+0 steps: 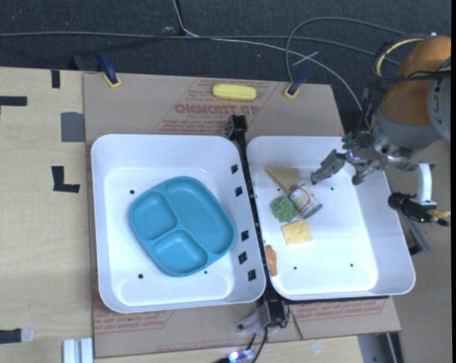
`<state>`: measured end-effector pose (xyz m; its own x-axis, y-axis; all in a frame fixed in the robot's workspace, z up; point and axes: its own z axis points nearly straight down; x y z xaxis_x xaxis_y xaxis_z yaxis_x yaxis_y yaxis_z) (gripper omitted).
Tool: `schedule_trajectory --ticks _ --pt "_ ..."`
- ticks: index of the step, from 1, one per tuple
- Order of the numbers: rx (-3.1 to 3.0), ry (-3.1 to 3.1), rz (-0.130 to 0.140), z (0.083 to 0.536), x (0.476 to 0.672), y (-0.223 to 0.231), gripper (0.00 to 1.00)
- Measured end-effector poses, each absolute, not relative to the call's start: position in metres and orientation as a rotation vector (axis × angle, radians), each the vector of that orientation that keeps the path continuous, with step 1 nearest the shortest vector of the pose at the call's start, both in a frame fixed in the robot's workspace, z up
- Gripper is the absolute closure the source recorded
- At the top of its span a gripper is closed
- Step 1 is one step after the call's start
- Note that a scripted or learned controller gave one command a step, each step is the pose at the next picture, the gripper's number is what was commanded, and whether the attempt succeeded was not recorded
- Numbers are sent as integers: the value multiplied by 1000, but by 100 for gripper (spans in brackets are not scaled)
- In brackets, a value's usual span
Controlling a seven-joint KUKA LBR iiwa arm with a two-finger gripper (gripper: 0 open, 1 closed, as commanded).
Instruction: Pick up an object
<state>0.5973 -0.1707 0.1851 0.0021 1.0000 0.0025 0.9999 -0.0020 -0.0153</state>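
1. Currently gripper [339,169] hangs over right bin [379,271], upper right part, fingers spread wide, nothing between them.
2. Objects left of it: tan piece [283,176], green piece [283,209], yellow block [297,233].
3. Blue tray [182,225] sits in left bin [114,165].

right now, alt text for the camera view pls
A grey arm's tool hovers over the right white bin, which holds small food-like items. The left bin holds a blue divided plate; a yellow piece lies on cardboard behind.
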Motion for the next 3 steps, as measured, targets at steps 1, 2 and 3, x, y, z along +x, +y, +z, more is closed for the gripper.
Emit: schedule_trajectory --ticks 1,2,3 --pt "-2219 -2222 1 193 601 -170 0" --pt "-2217 -2220 7 146 592 -166 0" --pt "-2223 -2223 -3 92 595 -156 0"
